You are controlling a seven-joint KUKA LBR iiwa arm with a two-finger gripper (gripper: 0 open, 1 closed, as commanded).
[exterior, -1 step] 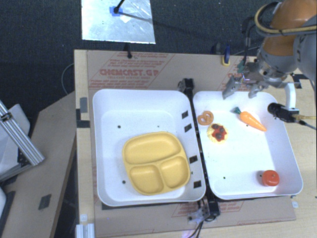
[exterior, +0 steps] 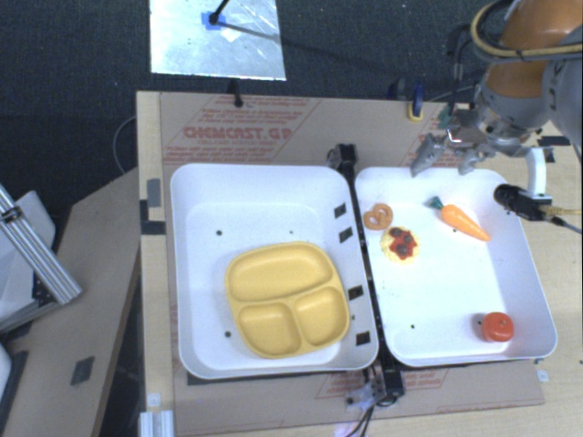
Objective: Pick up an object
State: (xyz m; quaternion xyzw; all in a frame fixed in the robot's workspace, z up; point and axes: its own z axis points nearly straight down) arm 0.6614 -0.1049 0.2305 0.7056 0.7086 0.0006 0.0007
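The right bin (exterior: 519,276) holds a toy carrot (exterior: 463,221) near its back, a small pretzel (exterior: 378,216) by its left wall, a little pizza piece (exterior: 401,243) just below the pretzel, and a red tomato (exterior: 496,327) in the front right corner. My gripper (exterior: 448,157) hangs over the back rim of that bin, above and behind the carrot. Its two grey fingers (exterior: 426,157) are spread apart with nothing between them.
The left bin (exterior: 209,208) carries a yellow three-compartment tray (exterior: 286,297). A black clamp strip (exterior: 357,244) runs between the bins. A black cable connector (exterior: 519,200) overhangs the right bin's back right edge. A grey aluminium frame (exterior: 36,258) stands at far left.
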